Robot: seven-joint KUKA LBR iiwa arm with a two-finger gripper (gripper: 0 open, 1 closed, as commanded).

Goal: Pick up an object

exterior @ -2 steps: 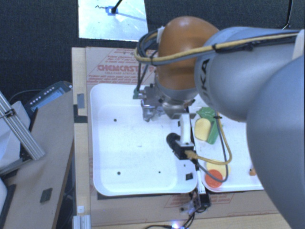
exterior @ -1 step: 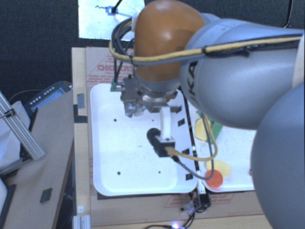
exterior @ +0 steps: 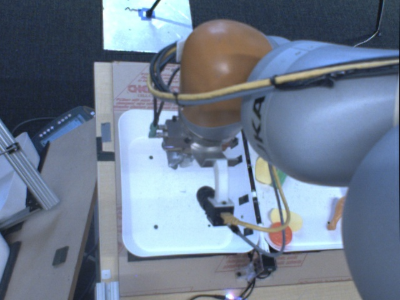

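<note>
My gripper [exterior: 177,161] hangs low over the back middle of the left white bin [exterior: 140,192], under the orange band of the arm [exterior: 219,61]. Nothing shows in its grasp from this angle. In the right bin [exterior: 312,195], partly behind the arm, lie a yellow piece [exterior: 265,170] with a green piece [exterior: 279,177] beside it. Nearer the front lie a pale yellow piece [exterior: 292,221] and a red-orange round piece [exterior: 279,235]. An orange stick [exterior: 337,212] lies further right. The arm hides most of the right bin.
Both bins rest on a cardboard sheet [exterior: 131,83] on the bench. A few small dark specks [exterior: 151,158] dot the left bin's floor. A wooden board [exterior: 62,186] and a metal rail [exterior: 28,174] lie to the left of the bins.
</note>
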